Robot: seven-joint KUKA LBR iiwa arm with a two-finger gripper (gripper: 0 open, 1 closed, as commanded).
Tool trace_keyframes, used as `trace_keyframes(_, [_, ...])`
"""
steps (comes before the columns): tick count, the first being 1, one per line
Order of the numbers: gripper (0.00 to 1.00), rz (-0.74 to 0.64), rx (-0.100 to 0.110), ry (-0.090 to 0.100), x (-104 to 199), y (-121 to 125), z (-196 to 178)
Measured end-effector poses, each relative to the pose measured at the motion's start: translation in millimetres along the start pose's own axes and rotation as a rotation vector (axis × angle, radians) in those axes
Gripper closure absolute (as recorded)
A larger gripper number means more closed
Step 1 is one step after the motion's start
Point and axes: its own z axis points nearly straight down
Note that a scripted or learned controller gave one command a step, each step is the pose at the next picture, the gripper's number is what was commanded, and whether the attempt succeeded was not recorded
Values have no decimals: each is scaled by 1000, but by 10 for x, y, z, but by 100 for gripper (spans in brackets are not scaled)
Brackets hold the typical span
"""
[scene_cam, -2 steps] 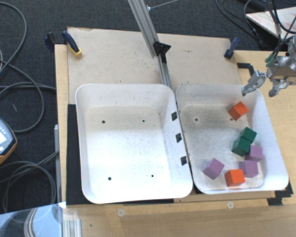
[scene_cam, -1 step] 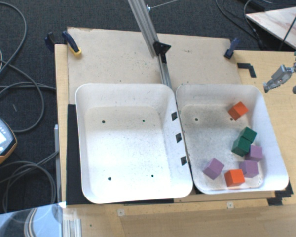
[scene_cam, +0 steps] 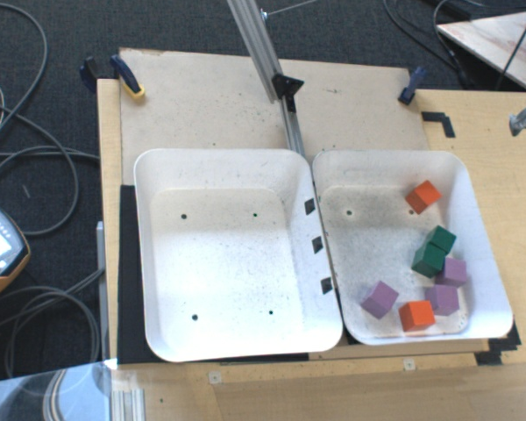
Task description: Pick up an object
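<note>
The right bin (scene_cam: 473, 202) holds several small blocks. An orange block (scene_cam: 422, 196) lies alone near its far right corner. Two green blocks (scene_cam: 434, 252) sit pressed together at the right wall. A purple block (scene_cam: 456, 272) touches them, with another purple block (scene_cam: 443, 299) just below it. A second orange block (scene_cam: 416, 315) rests against the front rim, and a third purple block (scene_cam: 380, 299) lies to its left. A small grey piece of the gripper (scene_cam: 522, 119) pokes in at the right edge, above the bench and well away from the blocks.
The left bin (scene_cam: 149, 235) stands beside the right one with black clips along the shared wall. A slanted metal pole (scene_cam: 259, 42) rises from the back of the bench. Blue clamps (scene_cam: 127, 75) grip the back edge, and cables lie on the floor to the left.
</note>
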Motion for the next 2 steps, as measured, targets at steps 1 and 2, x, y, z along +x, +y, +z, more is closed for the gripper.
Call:
trace_keyframes(1, [0, -6, 0, 4, 753, -301, -555])
trace_keyframes(2, [0, -7, 12, 5, 1539, -380, -517])
